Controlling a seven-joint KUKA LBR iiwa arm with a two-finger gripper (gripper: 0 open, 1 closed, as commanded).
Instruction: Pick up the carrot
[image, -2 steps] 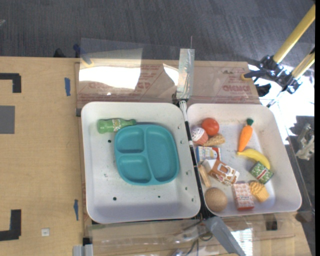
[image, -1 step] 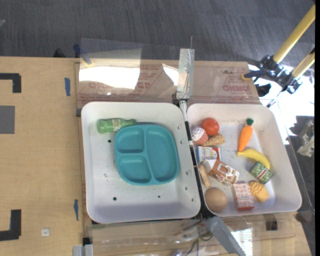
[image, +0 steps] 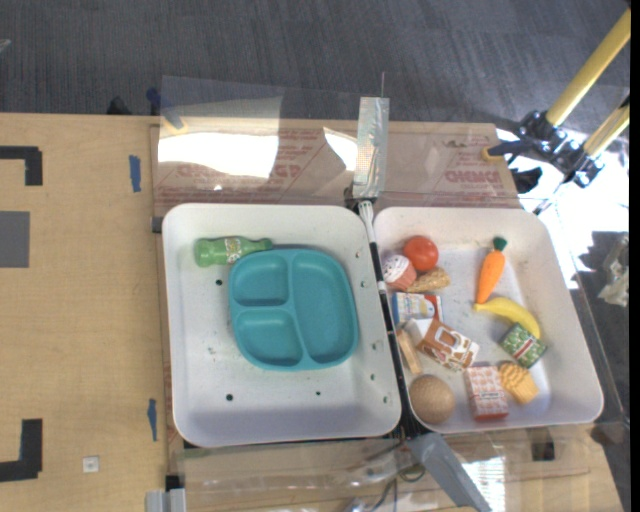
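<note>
Orange, smooth and tapered, the carrot (image: 488, 273) carries a small green tuft at its top end. It lies in the right bin (image: 565, 300), in the far half, apart from the bin's walls. Its long axis runs nearly straight up and down the camera view with a slight lean: green top toward the far wall, a little to the right, narrow tip toward the near side, a little to the left. Just below its tip, a yellow banana (image: 512, 314) lies crosswise, very close to the carrot or touching it; I cannot tell which. To the left of the carrot, well apart: a red tomato (image: 421, 252). Nearer the front of the same bin: a small green can (image: 522, 346), a red carton (image: 487, 391), a brown round item (image: 432, 397). Left bin (image: 190, 330): a teal divided plate (image: 294, 307) and a green bottle (image: 230, 249) lying on its side by the far wall. My pincer: whether spread or pressed together, I cannot tell from this view.
</note>
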